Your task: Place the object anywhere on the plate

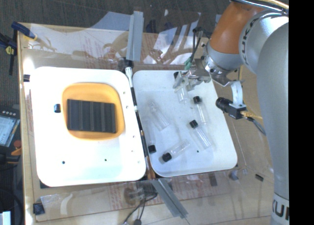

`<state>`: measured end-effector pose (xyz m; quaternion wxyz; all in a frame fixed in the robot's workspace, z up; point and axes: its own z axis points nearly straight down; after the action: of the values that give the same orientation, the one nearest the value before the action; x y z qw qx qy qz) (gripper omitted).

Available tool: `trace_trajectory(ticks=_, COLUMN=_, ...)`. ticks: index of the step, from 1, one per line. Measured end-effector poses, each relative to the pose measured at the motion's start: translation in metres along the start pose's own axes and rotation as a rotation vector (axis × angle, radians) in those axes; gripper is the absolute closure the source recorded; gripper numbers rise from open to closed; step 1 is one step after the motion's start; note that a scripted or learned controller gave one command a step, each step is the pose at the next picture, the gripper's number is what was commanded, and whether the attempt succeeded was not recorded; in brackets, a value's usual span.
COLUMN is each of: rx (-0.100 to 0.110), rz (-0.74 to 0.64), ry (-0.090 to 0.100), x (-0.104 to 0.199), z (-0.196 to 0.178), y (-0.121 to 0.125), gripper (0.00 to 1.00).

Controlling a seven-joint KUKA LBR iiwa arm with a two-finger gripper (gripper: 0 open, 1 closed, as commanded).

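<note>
Clear plastic is the whole headache with this one. The gripper (189, 77) sits low over the far corner of the right bin (223, 155), and honestly I cannot tell whether it is apart, together or clamped on anything; the metal bits blur right into the see-through vial (182, 90) just under it. So no claiming a grab.

Working out from the gripper: a few more clear vials with black caps lie scattered across the right bin, one with its cap (196, 99) just beside the gripper, another vial (200, 134) toward the middle, and one (175, 151) near the front edge with its cap pointing left. All of them are loose and lying flat, so they look like they'd roll.

The plate (91, 93), a yellow-orange one with a dark ribbed rack (92, 116) sitting on it, is over in the left bin (73, 170), well apart from the gripper, with the divider between bins (137, 121) in the way.

What could go wrong, my guess:
- slick round vial squirts out sideways when pinched
- two vials close together, so it nudges or half-catches the wrong one
- weak hold drops it crossing the divider
- the rack covers most of the plate, so a vial set down there may roll off the ribs and onto the bin floor
</note>
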<state>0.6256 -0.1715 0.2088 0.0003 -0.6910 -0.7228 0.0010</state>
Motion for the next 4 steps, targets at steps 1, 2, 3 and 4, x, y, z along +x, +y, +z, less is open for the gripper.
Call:
trace_trajectory(ticks=1, rx=0.003, rz=-0.236, ry=0.003, x=0.039, z=0.014, y=-0.038, gripper=1.00)
trace_trajectory(ticks=2, rx=0.003, rz=-0.367, ry=0.002, x=0.059, z=0.031, y=-0.052, gripper=1.00)
trace_trajectory(ticks=3, rx=-0.001, rz=-0.626, ry=0.000, x=0.117, z=-0.005, y=-0.060, gripper=1.00)
trace_trajectory(ticks=4, rx=-0.003, rz=-0.915, ry=-0.001, x=0.176, z=-0.022, y=-0.061, gripper=1.00)
